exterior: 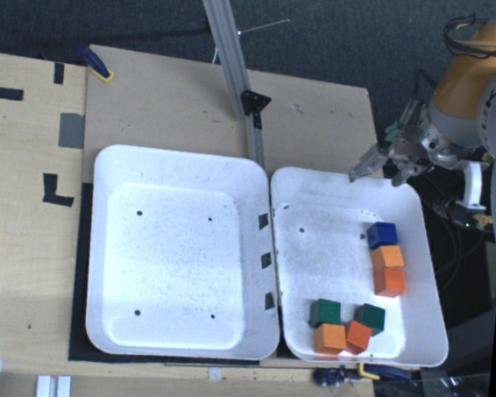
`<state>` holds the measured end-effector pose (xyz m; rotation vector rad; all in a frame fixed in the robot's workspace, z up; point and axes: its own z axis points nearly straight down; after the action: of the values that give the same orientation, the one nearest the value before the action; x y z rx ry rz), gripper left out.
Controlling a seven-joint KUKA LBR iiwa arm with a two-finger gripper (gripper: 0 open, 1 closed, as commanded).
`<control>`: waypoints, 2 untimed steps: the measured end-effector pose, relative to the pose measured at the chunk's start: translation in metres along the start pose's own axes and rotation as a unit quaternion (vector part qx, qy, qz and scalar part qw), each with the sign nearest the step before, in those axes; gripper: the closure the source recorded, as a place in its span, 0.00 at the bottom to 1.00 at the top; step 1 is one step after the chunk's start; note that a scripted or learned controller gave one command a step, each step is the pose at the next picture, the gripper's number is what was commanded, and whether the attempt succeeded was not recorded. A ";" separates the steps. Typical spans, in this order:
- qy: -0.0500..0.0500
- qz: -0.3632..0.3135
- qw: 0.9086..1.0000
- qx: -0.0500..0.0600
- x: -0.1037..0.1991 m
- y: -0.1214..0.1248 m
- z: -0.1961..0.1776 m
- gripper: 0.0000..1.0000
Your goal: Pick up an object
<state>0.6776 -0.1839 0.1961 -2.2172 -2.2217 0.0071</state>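
Note:
The right bin (314,244) holds several small blocks. A blue block (383,235) lies near its right wall, with an orange block (388,256) and a red-orange block (390,280) just below it. Near the front sit two green blocks (326,312) (368,317) and two orange blocks (331,337) (358,335). My gripper (377,169) hovers above the bin's far right corner, clear of the blocks. Its two fingers stand apart with nothing between them.
The left bin (171,256) lies beside the right one. A slanted metal pole (233,51) crosses the bench behind the bins and ends at a black clamp (255,102). Cables hang at the right beside the arm (476,85).

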 end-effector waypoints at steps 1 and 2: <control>0.001 0.000 1.000 0.001 0.011 -0.001 0.057 0.00; 0.000 0.001 1.000 0.005 0.010 -0.003 0.105 0.00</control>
<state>0.6744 -0.1745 0.0909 -2.2149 -2.2152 0.0187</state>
